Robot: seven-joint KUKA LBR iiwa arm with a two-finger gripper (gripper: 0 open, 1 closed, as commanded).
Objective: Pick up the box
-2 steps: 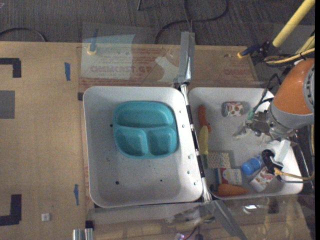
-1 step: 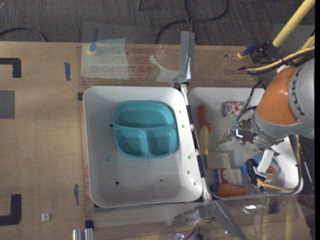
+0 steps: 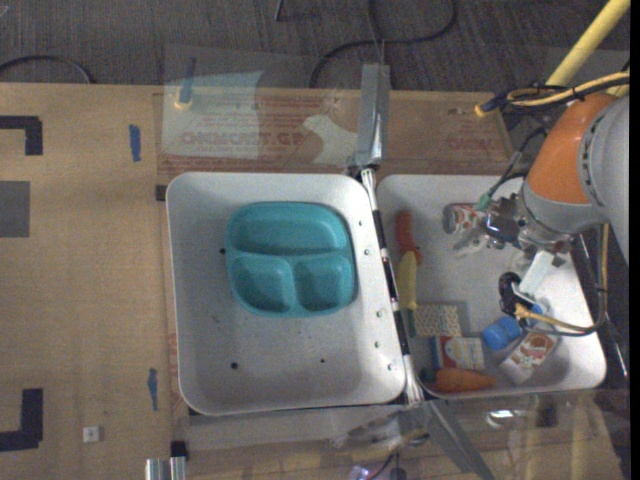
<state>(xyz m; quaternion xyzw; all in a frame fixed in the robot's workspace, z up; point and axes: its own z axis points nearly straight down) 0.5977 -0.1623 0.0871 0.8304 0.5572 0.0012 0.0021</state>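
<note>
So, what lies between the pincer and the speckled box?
In the camera view, bare floor of the right bin runs from the pincer to the speckled box.

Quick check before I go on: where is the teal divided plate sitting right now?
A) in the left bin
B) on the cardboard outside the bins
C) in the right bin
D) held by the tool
A: the teal divided plate lies flat inside the left bin, while the arm is over the right bin, which holds the small items.
</note>
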